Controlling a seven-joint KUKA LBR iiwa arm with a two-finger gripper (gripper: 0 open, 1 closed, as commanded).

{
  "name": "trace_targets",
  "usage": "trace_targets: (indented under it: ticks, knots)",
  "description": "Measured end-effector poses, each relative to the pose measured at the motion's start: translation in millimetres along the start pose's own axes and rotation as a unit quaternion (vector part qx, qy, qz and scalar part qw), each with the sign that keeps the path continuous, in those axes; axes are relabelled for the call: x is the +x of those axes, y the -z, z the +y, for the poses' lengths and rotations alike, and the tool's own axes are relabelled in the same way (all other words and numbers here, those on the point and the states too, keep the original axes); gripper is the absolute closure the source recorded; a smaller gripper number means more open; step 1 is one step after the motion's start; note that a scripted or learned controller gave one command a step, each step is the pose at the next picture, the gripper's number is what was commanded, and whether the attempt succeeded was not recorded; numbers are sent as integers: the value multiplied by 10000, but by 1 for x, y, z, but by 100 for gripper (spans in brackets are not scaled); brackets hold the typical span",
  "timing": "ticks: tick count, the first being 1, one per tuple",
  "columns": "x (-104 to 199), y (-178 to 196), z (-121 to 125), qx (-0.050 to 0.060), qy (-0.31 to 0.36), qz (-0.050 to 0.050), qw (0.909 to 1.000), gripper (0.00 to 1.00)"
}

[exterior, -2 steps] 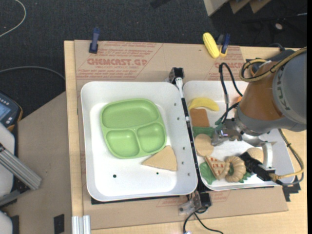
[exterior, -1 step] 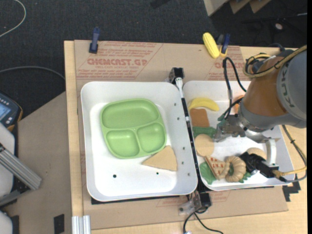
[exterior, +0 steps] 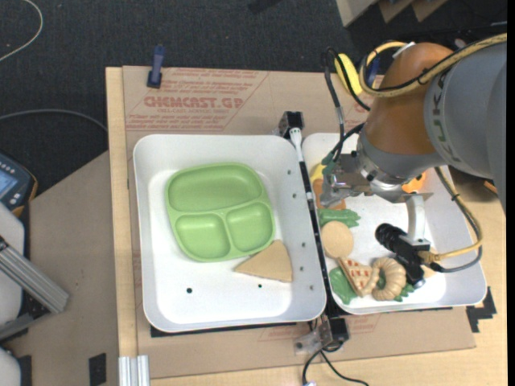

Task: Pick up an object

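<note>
right bin (exterior: 459,292) crowded with toy food, left bin (exterior: 153,215) roomier

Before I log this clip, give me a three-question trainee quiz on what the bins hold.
1. True or false: the green divided tray lies in the right bin.
2. What touches the tray's lower right corner? A) tan wedge B) pretzel C) round cookie
3. Fill in: the arm hangs over the ___ bin.

Key: 1 false, it lies in the left bin; 2 A; 3 right.

Red print "CHEMCAST GP" on the brown protective sheet (exterior: 193,101) covering the bench top; smaller lines underneath too blurry to read.
</note>
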State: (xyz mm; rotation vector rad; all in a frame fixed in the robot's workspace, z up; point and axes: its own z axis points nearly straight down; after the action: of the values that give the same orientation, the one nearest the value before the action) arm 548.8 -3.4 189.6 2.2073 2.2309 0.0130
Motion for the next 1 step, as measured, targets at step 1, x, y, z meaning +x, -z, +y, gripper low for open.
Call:
trace_targets:
  ticks: [1]
  knots:
    - [-4, 139, 47, -65, -39, -23, 10000, 100]
